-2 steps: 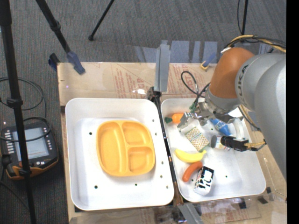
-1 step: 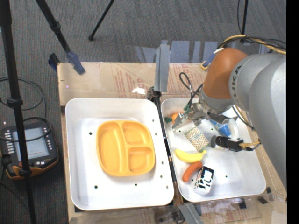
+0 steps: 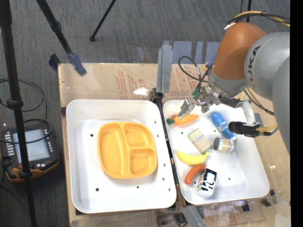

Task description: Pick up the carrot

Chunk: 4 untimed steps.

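Starting at your left: left bin [image 3: 80,126] holds a yellow divided plate [image 3: 127,149], three compartments, sitting roughly mid-bin and slightly skewed. Move right across the divider and you hit the right bin [image 3: 246,174]. The carrot [image 3: 185,120] lies in that bin's upper left corner, orange body pointing right and a bit up, green stub end near the left wall. The gripper [image 3: 185,109] is right on top of it, fingers spread and angled down to either side of the carrot's upper part; nothing is clamped between them, so treat it as released, carrot on the bin floor. Just right and below the carrot you have a small patterned packet [image 3: 199,140] lying flat. Below that, a banana [image 3: 191,158], curved, then a red sausage-shaped item [image 3: 194,173] touching or just beside a black-and-white carton [image 3: 207,182] near the front wall. Further right, a blue bottle [image 3: 220,123] lies tilted, and just below it a small can [image 3: 224,145] on its side. The arm comes in from the right, orange band [image 3: 239,51] above the wrist, grey link behind it, cables running around the wrist. Cardboard sheet [image 3: 109,82] sits under and behind both bins.
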{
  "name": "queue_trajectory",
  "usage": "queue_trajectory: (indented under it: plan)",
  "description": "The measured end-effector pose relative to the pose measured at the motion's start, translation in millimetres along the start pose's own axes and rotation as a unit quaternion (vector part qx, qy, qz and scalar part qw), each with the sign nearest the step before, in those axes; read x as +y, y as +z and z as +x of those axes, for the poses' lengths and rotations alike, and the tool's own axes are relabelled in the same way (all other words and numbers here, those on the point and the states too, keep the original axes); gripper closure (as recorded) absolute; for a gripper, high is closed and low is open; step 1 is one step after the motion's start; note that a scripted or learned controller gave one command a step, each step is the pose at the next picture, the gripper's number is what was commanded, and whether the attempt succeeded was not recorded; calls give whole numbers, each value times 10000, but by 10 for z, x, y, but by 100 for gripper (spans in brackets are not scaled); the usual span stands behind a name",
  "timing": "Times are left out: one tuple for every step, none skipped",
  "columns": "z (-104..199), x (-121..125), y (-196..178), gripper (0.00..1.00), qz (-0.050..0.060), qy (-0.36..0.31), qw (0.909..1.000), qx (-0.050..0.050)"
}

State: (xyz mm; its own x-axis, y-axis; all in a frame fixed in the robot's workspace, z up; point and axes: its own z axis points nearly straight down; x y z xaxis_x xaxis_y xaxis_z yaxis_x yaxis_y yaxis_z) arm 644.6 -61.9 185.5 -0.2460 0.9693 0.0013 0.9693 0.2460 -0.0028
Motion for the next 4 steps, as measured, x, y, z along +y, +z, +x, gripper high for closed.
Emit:
queue_trajectory:
  plan:
    - [-240, -61, 998, 0, -1, -394, 9992, 2]
    - [-27, -4, -4, 0, -4, -486, 9988, -4]
    - [-349, -90, 999, 0, -2, -588, 9983, 2]
    - [-224, -68, 1008, 0, 25, -1884, 9821, 12]
